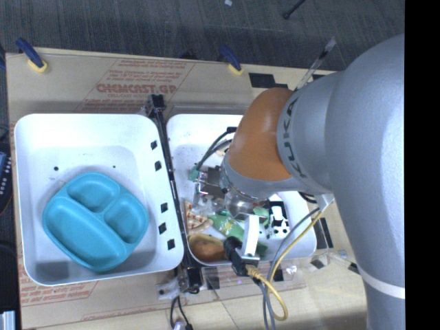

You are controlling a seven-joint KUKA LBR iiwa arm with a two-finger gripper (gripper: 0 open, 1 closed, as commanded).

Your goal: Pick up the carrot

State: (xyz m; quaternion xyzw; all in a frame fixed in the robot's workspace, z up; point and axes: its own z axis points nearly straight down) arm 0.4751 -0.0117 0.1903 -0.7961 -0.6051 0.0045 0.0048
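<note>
My gripper (pixel 232 215) hangs low over the front half of the right bin (pixel 180 130), with the grey arm and its orange band covering most of that bin. Right beside the gripper lies a green item (pixel 223 221). A brown rounded item (pixel 206 247) rests in the bin's front left corner, just below the gripper. A pale patterned piece (pixel 197 220) lies against the left wall. I cannot make out any orange object among these items; much of the bin floor is hidden by the arm.
The left bin (pixel 27 136) holds a blue divided plate (pixel 96 218) toward its front. A black-and-white item (pixel 277 218) sits on the right side of the right bin. Blue clamps (pixel 31 55) (pixel 231 58) grip the bench's back edge.
</note>
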